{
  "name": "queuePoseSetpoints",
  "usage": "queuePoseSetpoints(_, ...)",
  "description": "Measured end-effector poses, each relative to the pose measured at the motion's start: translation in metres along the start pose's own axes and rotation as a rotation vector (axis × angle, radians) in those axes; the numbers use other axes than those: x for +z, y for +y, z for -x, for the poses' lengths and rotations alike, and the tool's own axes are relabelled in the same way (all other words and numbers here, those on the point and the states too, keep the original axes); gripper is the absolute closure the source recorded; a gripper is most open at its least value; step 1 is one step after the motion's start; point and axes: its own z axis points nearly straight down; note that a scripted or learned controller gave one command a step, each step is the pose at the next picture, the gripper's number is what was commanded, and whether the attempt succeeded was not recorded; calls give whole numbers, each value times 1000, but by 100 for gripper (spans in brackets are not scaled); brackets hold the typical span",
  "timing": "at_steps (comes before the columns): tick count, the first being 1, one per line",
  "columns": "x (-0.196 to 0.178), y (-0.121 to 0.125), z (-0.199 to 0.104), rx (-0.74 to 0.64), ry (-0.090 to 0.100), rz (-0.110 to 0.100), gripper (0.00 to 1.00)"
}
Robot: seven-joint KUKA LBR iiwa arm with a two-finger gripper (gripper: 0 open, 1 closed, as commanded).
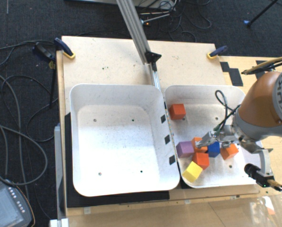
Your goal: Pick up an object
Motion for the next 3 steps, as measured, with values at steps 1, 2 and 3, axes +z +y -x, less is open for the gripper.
queuePoseSetpoints(1, -10, 2, 3, 3, -7, 6, 100)
queuePoseSetpoints(2, -68, -1, -3, -4, 4, -17, 100)
queuePoseSetpoints(3, -132, 1, 2, -4, 3, -15, 100)
